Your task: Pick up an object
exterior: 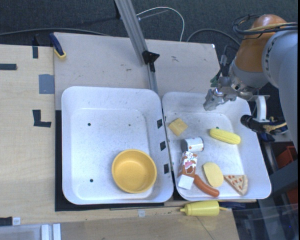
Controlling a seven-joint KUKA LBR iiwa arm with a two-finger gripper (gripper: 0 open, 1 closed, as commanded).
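Note:
My gripper hangs over the far edge of the right bin, above its back rim, with nothing visible between its fingers. Below it in that bin lie a yellow corn cob, a yellow cheese wedge, a small white and red can, a white and red carton, a sausage, a pale yellow oval piece and a pizza slice. The corn cob is the nearest item, a little nearer the camera than the gripper.
The left bin holds a yellow bowl at its near right corner. A yellow mustard bottle lies on the bench in front of the right bin. A grey metal pole slants up behind the bins.

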